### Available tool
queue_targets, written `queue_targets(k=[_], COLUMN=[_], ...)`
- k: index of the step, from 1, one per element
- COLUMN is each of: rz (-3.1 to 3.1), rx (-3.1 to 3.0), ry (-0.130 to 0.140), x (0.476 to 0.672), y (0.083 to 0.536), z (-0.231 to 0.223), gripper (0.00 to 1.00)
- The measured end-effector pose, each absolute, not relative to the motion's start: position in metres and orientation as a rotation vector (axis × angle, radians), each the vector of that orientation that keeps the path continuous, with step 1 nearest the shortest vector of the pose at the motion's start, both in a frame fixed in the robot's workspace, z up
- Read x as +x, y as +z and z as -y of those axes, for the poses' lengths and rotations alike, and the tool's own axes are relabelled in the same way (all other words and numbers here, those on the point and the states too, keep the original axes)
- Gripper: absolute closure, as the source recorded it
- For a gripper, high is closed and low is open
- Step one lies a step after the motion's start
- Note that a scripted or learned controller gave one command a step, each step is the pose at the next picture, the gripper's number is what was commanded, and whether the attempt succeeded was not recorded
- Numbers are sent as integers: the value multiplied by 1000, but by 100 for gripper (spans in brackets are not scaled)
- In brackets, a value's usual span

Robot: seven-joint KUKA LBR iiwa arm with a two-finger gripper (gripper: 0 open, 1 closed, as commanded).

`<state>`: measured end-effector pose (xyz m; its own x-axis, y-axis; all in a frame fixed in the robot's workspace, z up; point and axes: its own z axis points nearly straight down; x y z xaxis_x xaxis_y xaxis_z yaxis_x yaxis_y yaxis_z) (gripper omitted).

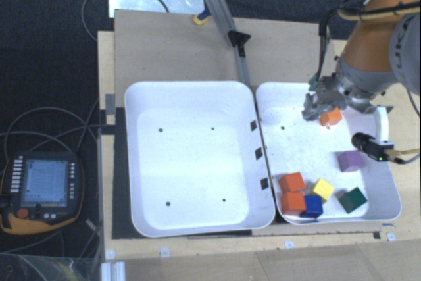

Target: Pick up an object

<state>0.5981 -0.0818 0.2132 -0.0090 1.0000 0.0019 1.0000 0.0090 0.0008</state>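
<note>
- Reaching in from the right, the grey arm with its orange band hangs over the right-hand shallow white bin, its two-finger gripper low above the bin's upper part.
- Whether the claw is spread or closed cannot be told from this slant; its dark metal tip hides the fingers.
- A small orange block lies just beside and partly under the gripper tip, in the upper middle of the right bin; nothing shows it clamped.
- It looks roughly cubic, with no clear long axis, turned slightly askew to the bin walls.
- Other pieces lie lower in the same bin, well apart from the gripper: a purple block, a green block, a yellow block, a blue block and two orange cubes stacked close together near the front left corner.
- The left-hand shallow white bin adjoins it.
- Both bins rest on a pale board bench; a slanted grey metal pole crosses above, and a handheld control pendant lies on dark carpet at left.
</note>
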Motion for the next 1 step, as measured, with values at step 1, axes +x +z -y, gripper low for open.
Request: queue_targets(k=[1], rz=[2234], rx=[-2209], ry=[-5], x=[593], y=[228], z=[29], gripper=[100])
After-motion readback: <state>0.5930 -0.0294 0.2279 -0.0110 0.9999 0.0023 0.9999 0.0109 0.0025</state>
